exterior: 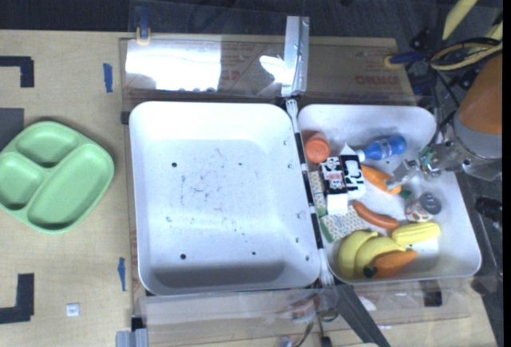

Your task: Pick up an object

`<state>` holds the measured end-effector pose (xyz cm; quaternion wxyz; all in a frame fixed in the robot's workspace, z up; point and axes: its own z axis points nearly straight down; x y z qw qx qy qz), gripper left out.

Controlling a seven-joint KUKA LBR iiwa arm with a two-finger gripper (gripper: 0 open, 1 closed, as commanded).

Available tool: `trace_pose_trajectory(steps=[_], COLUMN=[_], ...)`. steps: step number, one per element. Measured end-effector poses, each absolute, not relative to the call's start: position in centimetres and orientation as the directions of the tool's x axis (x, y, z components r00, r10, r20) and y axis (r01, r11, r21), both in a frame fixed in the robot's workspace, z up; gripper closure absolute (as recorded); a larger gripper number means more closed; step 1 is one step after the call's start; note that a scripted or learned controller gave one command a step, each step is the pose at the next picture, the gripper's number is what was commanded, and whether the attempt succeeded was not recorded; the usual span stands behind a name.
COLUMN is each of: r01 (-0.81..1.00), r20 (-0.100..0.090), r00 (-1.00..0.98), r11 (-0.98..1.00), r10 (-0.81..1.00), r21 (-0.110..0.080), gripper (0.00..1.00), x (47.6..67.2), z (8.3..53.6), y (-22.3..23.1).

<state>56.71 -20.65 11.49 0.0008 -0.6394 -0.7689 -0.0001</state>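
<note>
The right bin (pixel 455 178) holds several toy items. An orange cup (pixel 318 148) and a blue bottle (pixel 384 148) lie near its back. A black-and-white box (pixel 342 173) sits left of a small carrot (pixel 376 176). Toward the front are a red sausage (pixel 375 216), yellow bananas (pixel 358 250), a yellow piece (pixel 416 233), an orange carrot (pixel 394 260) and a grey round piece (pixel 431 202). My gripper (pixel 419 165) hangs low over the bin's right side, just right of the small carrot and below the bottle. Nothing shows in its grasp.
The left bin (pixel 211 194) lies beside the right one, across a shared divider (pixel 307 178). A green divided plate (pixel 52 175) rests on the bench at far left. A clear plastic panel (pixel 211 58) stands behind the bins. Cables (pixel 467 50) crowd the back right.
</note>
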Motion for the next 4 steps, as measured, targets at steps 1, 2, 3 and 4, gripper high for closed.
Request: trace_pose_trajectory(steps=[1,2,3,4], r01=[0.998,0.972,0.972,0.963], r20=[-0.01,-0.004,-0.002,0.001], r00=[-0.065,-0.234,-0.235,-0.268], r11=[0.065,0.234,0.235,0.268], r10=[0.998,0.972,0.972,0.963], r21=[0.01,0.007,0.007,-0.003], gripper=[0.0,0.0,1.0,1.0], x=[61.2,57.7,57.9,61.3], z=[8.8,8.7,9.4,29.4], y=[-15.5,-13.1,-13.1,-9.5])
